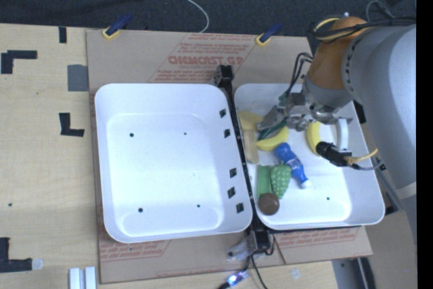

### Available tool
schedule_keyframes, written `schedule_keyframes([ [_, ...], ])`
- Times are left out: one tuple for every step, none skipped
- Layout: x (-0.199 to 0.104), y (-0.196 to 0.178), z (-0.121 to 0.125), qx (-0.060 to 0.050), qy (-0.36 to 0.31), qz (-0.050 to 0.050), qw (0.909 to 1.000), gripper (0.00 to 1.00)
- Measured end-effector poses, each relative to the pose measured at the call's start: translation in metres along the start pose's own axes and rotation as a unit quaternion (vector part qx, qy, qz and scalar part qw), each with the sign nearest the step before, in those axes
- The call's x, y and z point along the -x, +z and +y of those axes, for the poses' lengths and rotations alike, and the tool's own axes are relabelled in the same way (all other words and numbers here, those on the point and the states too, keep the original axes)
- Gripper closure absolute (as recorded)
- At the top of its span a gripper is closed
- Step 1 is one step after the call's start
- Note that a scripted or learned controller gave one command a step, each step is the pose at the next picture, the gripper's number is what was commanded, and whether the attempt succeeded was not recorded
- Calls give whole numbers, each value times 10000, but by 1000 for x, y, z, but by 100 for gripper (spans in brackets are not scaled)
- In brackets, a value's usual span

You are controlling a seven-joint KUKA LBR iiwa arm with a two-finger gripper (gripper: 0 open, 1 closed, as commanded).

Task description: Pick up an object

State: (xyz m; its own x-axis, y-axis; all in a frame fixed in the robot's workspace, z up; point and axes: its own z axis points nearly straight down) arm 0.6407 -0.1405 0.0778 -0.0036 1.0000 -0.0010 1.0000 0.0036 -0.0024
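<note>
- Camera view is showing the gripper point(276, 120) reaching low into the right bin point(338, 210), its dark fingers hanging just over a yellow banana-shaped toy point(270, 140) near that bin's left wall.
- Nothing is looking lifted: every object is lying on the bin floor, so the pick is appearing to be at the reach-and-close stage, with grasping and raising not yet done.
- Whether the hand is released or clenched is something I cannot tell; the tips are merging with cables and shadow.
- Likeliest target, by my judgement, is that banana-shaped toy, sitting directly below the tips.
- A second yellow curved piece point(313, 135) is lying to the right of the gripper, partly behind the wrist hardware.
- A blue bottle with a white cap point(292, 164) is lying at a slant near the bin's middle, looking like smooth, hard plastic.
- A green bumpy object point(273, 179) is sitting just beside it toward the near side, with a ribbed, knobbly surface.
- A small brown rounded object point(268, 203) is resting at the near-left corner, touching or nearly touching the green one.
- The left bin point(111, 145) is looking glossy, white and shallow with rounded corners.
- Both bins are sitting on a cardboard sheet point(196, 57) with red print, over a pale wooden bench point(40, 166).
</note>
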Motion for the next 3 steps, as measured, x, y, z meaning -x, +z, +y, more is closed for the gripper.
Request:
schedule_keyframes([
  [0, -18, 2, 23, -1, 1, 10000, 100],
  [-8, -8, -102, 10, 30, 8, 10000, 100],
  [-26, -7, -28, 34, -7, 0, 10000, 100],
])
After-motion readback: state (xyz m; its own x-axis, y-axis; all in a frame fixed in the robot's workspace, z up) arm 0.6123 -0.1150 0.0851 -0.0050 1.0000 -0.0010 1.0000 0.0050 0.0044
